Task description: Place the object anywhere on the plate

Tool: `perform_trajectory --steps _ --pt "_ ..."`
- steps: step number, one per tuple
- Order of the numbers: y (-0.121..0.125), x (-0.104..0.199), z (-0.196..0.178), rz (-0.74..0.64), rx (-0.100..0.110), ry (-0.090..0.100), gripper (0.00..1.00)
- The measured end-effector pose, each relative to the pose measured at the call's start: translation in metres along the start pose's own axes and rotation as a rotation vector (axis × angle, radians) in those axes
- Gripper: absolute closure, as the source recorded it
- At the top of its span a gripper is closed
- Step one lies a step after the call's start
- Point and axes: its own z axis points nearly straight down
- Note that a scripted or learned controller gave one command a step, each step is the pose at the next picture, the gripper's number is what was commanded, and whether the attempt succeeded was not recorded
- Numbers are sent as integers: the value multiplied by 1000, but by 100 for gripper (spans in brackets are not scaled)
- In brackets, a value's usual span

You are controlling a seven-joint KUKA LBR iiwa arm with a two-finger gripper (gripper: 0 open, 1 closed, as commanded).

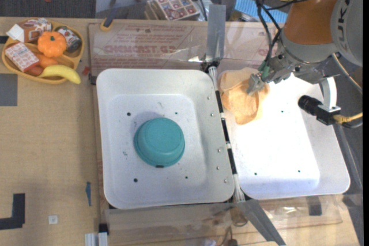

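Note:
A flat pale orange object (238, 102) lies in the right bin (300, 176), in its far left corner, close to the wall shared with the other bin. My gripper (255, 84) reaches down from the right onto the object's upper right part and hides that part. A round teal plate (159, 142) sits in the middle of the left bin (115, 95), well to the left of the gripper and the object.
The raised rims (225, 135) where the two bins meet run between the object and the plate. A yellow bowl (11, 59) of toy food stands off the bins at the far left. A cardboard sheet (150, 46) lies behind the left bin. The arm's black fitting (314, 107) juts over the right bin.

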Motion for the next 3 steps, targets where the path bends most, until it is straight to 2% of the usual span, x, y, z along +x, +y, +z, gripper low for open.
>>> perform_trajectory --steps 2,3 --pt "0 87 -15 -798 -1 2 100" --pt "-6 140 -14 -1163 -2 2 100"
